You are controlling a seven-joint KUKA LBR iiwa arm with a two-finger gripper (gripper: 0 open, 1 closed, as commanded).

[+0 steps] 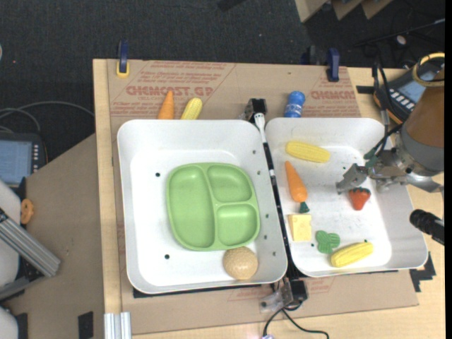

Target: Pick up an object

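**A:** What is the arm going for, and where does it lie?

**B:** We judge the target to be the small red toy vegetable [359, 199], perhaps a pepper or strawberry. It rests on the floor of the right bin [395, 253], toward that bin's right side. The gripper [355, 179] sits just above and touching or nearly touching it, reaching in from the right.

**A:** Do the jaws have it?

**B:** We cannot tell. The grey metal of the jaws blurs together from this height, so we cannot say whether they stand wide or narrow, and we do not see the red piece between them. It looks to be lying on the bin floor, not lifted.

**A:** So how far along are we?

**B:** By our reading, the approach is done and the grasp and lift are left. Nothing in the bin appears raised.

**A:** What else is nearby?

**B:** In the same bin, an ear of corn [308, 151] lies near the top, a carrot [296, 182] along the left wall, a yellow cheese block [301, 227] below it, then a green piece [326, 241] and a second corn [351, 253] near the bottom edge. All are well apart from the red piece.

**A:** And further out?

**B:** The left bin [141, 189] holds a green divided plate [212, 205] with a tan ball [241, 263] just below it. Both bins sit on a cardboard-covered desk [106, 119].
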